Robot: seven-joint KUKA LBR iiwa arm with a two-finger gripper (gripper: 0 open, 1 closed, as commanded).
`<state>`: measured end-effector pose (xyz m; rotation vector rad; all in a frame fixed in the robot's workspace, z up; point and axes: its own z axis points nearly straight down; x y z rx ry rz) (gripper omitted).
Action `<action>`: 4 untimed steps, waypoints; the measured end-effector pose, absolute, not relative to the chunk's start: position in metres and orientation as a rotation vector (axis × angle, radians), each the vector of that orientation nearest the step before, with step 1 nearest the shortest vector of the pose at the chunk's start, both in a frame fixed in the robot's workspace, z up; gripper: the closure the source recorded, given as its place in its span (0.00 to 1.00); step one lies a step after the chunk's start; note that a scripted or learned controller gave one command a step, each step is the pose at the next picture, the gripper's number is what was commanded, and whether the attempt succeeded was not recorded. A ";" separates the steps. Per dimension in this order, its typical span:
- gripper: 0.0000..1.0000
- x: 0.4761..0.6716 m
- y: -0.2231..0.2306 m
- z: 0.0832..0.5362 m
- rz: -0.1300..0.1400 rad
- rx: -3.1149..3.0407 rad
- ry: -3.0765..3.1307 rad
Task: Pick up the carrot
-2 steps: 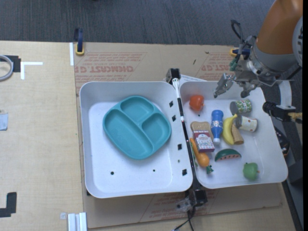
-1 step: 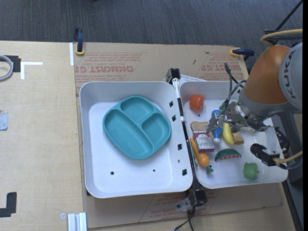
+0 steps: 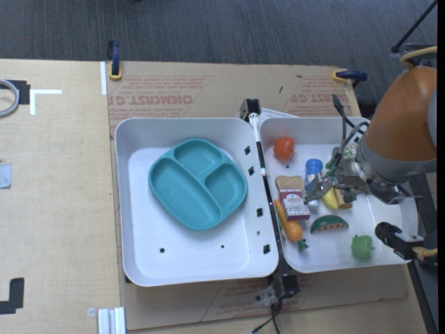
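Camera view | carrot lies along right bin's left wall, tip up-left | pincer state: cannot tell

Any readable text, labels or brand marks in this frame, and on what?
"CHEMCAST GP", red, upside down from the camera: on the brown sheet behind the left bin; repeated, partly cut off, behind the right bin.
Print on the small box in the right bin: too small to read.

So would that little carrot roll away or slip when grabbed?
Probably. The carrot looks smooth, tapered and rounded, so it may slip or roll. It lies against the right bin's left wall beside the small box, leaving the pincer little room.
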<state>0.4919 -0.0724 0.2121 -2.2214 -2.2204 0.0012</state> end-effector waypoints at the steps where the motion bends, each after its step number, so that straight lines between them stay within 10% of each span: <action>1: 0.00 0.492 -0.072 0.212 0.001 -2.222 -2.220; 4: 0.00 0.492 -0.072 0.212 0.001 -2.222 -2.220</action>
